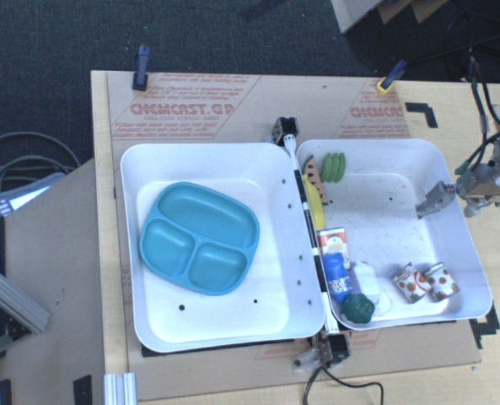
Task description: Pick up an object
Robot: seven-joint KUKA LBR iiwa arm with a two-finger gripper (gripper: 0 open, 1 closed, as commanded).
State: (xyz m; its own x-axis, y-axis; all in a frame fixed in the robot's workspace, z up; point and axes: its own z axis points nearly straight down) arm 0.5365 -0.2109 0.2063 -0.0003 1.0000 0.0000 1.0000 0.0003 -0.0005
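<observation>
Camera view, landmark: the right bin (452, 226), the shallow white one nearer the arm; all places below are read from it.
Gripper: gripper (439, 199) sits over the right bin's far right side, just inside the right rim. A grey finger (433, 199) pokes leftward toward the bin's middle.
Jaw state: cannot tell how wide they stand; too small and blurred at this edge. Nothing is seen held.
Candidate object: crumpled red-and-white wrappers (424, 282) lie on the right bin's floor, near its front right corner, apart from the gripper and nearer the front rim than it.
Other contents: along the right bin's left wall, from far end to front: green ridged toy (334, 166), yellow strip (316, 205), blue bottle with red-and-white label (334, 264), dark green ball (358, 307).
Left of the right bin: left bin (148, 310), bearing a blue divided plate (199, 237).
Step in hand (judgement): approach; no grasp made yet.
Next move (judgement): travel toward the front rim until over the wrappers, descend, close. The wrappers look light and crinkly, so a pinch may slip.
Object relative to jaws: wrappers lie well clear, touching nothing of the gripper.
</observation>
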